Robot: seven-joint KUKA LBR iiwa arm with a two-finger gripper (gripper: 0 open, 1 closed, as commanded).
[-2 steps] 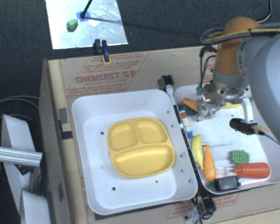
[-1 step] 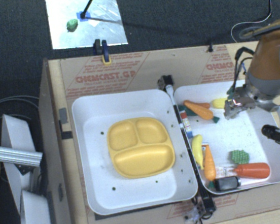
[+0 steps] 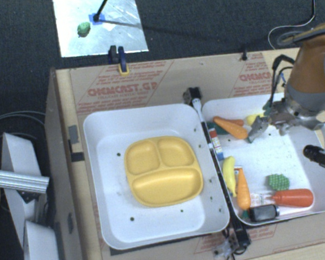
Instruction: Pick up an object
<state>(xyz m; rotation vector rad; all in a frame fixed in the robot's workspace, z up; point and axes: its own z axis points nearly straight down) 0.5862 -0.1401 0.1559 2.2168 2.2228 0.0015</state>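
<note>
The arm (image 3: pixel 321 79) is showing a rounded grey shell with a broad orange band above the wrist. A thin dark cable is looping beside it, and the gripper (image 3: pixel 256 129) is looking dull grey metal.

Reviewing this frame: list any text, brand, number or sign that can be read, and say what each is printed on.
"CHEMCAST GP": red print on the brown protective sheet under the bins, behind the left bin.
The same red print repeats at the sheet's far right corner and along the near edge; partly covered and too blurred to read.
Marker between the bins: label too small to read.
</note>
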